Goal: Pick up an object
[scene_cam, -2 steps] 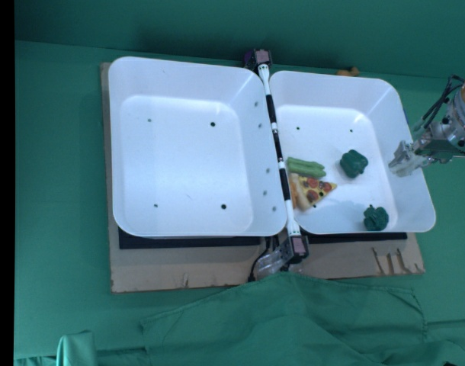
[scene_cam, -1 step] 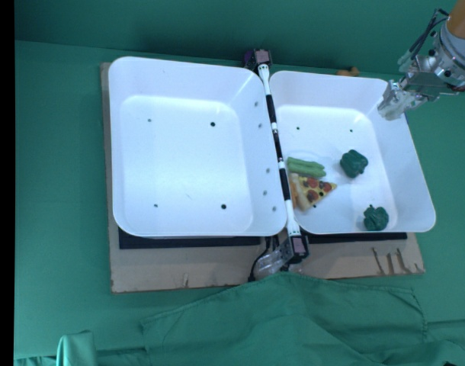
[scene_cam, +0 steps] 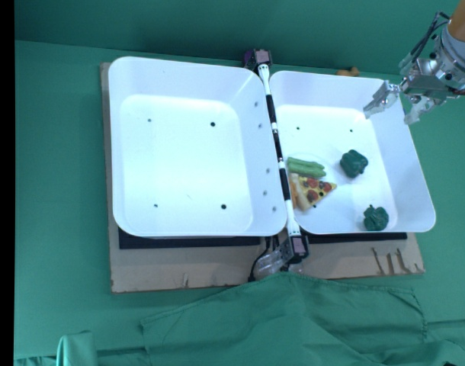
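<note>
I've got the arm (scene_cam: 463, 33) coming in from the upper right corner, orange band right at the frame edge, wrist tilted down and left. The gripper (scene_cam: 396, 103) hangs over the upper right rim of the right bin (scene_cam: 415, 181), fingers spread wide with nothing between them.

No labels or writing I can read anywhere.

Stuff to grab sits in the lower half of the right bin: a pizza slice (scene_cam: 309, 191) and green beans (scene_cam: 306, 166) touching near the bin's left wall, one dark green pepper (scene_cam: 354, 162) mid-right, another pepper (scene_cam: 376, 218) near the lower right corner. The left bin (scene_cam: 141, 82) sits beside it. Both bins rest on cardboard (scene_cam: 156, 269) over green cloth (scene_cam: 57, 166), with loose green fabric (scene_cam: 293, 322) bunched along the bottom.
</note>
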Robot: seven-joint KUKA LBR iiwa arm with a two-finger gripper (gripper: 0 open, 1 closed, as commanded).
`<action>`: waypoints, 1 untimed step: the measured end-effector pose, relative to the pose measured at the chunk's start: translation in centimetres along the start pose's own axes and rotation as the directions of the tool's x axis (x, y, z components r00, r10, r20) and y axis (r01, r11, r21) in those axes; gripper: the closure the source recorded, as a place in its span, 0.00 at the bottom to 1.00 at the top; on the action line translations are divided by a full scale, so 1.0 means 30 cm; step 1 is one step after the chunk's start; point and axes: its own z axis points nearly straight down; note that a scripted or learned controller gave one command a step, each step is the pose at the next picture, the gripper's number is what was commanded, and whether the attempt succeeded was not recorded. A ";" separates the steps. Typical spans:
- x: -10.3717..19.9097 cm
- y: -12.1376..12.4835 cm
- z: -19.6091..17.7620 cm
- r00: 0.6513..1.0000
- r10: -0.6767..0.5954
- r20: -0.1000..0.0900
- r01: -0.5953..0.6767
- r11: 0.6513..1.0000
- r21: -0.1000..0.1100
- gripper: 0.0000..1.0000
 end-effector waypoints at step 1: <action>-0.061 -0.269 0.203 1.000 0.007 -0.002 -0.007 1.000 0.012 0.00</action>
